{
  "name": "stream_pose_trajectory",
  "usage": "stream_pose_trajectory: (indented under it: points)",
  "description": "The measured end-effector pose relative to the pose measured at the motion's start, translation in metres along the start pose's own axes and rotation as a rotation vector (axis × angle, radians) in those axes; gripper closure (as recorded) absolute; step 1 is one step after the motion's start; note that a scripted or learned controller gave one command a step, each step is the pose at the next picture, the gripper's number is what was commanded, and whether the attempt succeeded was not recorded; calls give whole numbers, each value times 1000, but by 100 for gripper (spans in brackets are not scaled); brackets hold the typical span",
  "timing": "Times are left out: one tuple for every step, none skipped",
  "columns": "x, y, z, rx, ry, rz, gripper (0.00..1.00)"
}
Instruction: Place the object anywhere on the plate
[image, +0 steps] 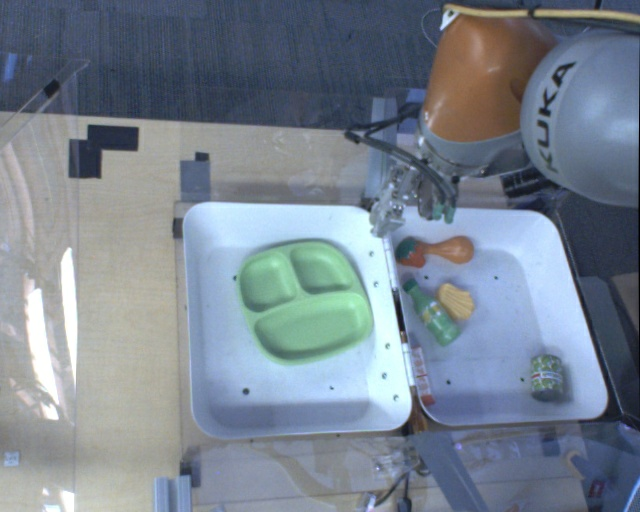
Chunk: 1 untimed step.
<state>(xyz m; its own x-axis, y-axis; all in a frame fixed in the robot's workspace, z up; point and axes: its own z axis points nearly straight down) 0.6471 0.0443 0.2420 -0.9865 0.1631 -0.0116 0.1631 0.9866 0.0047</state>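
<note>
A green three-compartment plate (305, 300) lies in the left white bin (215, 400), with nothing on it. In the right bin (570, 300) lie an orange gourd-shaped toy (440, 251), a small green bottle (431, 314), a yellow corn-like piece (457, 300) and a small green can (546, 376). My gripper (412, 205) hangs above the far left corner of the right bin, just beyond the orange toy. I see nothing between its fingers.
The raised rims where the two bins meet (395, 310) run between the plate and the objects. The big grey and orange arm (520, 80) looms over the far right. A clear panel (60, 300) stands at the bench's left.
</note>
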Motion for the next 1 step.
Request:
stream_pose_trajectory:
  points:
    - [105,-46,55,2,5,137,100]
